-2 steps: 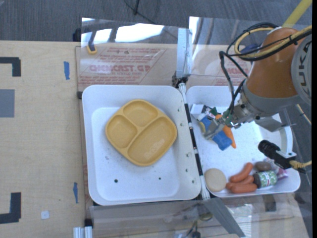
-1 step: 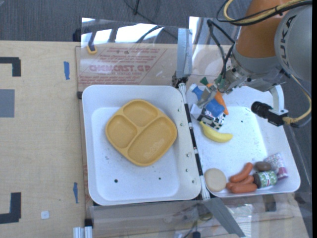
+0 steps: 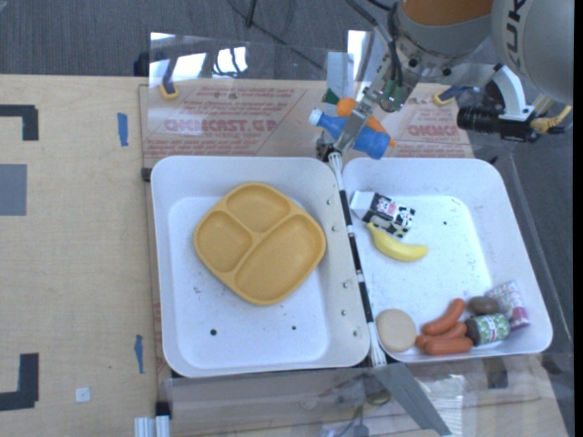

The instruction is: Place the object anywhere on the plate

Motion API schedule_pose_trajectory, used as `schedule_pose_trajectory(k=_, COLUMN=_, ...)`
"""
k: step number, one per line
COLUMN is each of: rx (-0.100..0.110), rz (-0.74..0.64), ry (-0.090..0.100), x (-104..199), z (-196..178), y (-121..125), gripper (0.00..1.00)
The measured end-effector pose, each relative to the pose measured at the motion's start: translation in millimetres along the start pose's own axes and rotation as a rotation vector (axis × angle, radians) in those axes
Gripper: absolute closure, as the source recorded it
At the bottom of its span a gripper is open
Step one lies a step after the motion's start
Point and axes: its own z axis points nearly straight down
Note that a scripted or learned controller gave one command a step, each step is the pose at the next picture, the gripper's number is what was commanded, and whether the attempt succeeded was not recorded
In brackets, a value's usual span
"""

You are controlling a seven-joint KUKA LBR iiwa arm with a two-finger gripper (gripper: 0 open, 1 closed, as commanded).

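Observation:
A yellow plate [image 3: 260,242] with three compartments lies in the left bin [image 3: 182,335], and nothing lies on it. My gripper [image 3: 351,133] hangs over the back edge of the bins, just above the divider between them. At its lower end there is a blue, orange and white piece [image 3: 367,138]; I cannot make out whether it is a held object or part of the gripper. The gripper is behind and to the right of the plate, well apart from it.
The right bin [image 3: 492,208] holds a yellow banana [image 3: 398,247], a black-and-white carton [image 3: 387,212], a round beige biscuit [image 3: 396,329], red sausages [image 3: 444,328], a green can [image 3: 487,329] and a pink wrapped item [image 3: 510,299]. A cardboard sheet [image 3: 228,121] lies behind the bins.

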Motion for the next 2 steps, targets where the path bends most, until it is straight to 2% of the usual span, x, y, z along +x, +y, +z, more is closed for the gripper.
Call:
schedule_pose_trajectory(k=1, rx=0.002, rz=-0.262, ry=0.003, x=2.4, z=69.5, y=-61.2, gripper=1.00)
schedule_pose_trajectory(k=2, rx=-0.001, rz=-0.279, ry=0.002, x=45.0, z=84.9, y=13.0, gripper=1.00)
